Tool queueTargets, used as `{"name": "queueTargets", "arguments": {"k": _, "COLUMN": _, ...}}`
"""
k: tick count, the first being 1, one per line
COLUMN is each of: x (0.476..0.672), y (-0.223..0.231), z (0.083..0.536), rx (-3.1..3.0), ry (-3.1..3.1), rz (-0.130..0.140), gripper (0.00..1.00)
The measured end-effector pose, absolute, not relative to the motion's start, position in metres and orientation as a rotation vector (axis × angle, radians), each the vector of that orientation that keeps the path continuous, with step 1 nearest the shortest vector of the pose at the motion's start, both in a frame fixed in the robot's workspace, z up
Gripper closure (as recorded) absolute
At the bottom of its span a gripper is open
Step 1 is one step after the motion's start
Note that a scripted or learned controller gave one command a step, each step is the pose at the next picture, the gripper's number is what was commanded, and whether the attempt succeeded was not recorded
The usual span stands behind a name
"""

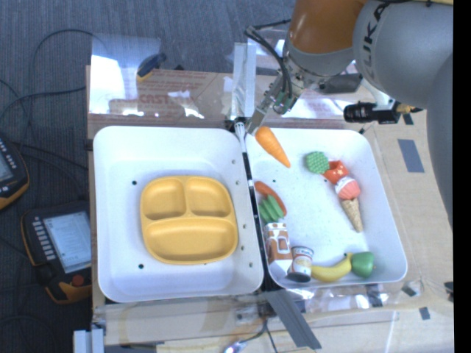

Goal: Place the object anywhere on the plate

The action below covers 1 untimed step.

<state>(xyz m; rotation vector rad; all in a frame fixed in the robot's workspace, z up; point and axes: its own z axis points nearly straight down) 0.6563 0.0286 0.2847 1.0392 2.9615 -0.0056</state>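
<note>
The carrot (273,145) hangs over the far left corner of the right bin (383,197), tilted with its thick end up and to the left, where the pincer (259,121) is clamped on it; its tip points down toward the bin floor. The pincer comes down from the grey arm (401,43) with its orange band (324,20), which reaches in from the far right. The yellow plate (190,219), divided into three compartments, lies in the middle of the left bin (118,197), well apart from the carrot and across the wall where the two bins meet. In the right bin, a green knobbly toy (317,162) lies right of the carrot, with a red piece (335,173) just beside it and an ice-cream cone (351,202) nearer still. Along the bin's left wall lie a red and green vegetable pair (269,201), then an orange-labelled carton (277,243) and a small can (300,262). A banana (329,271) and a green fruit (361,263) touch each other at the near edge. The bins sit on a cardboard-covered worktop (184,90), and a handheld control pad (55,248) lies on the floor to the left.
</note>
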Motion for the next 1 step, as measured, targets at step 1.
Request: {"name": "queueTargets", "arguments": {"k": 1, "x": 0.6387, "y": 0.0895, "z": 0.2023, "rx": 1.039, "ry": 2.966, "rz": -0.003, "gripper": 1.00}}
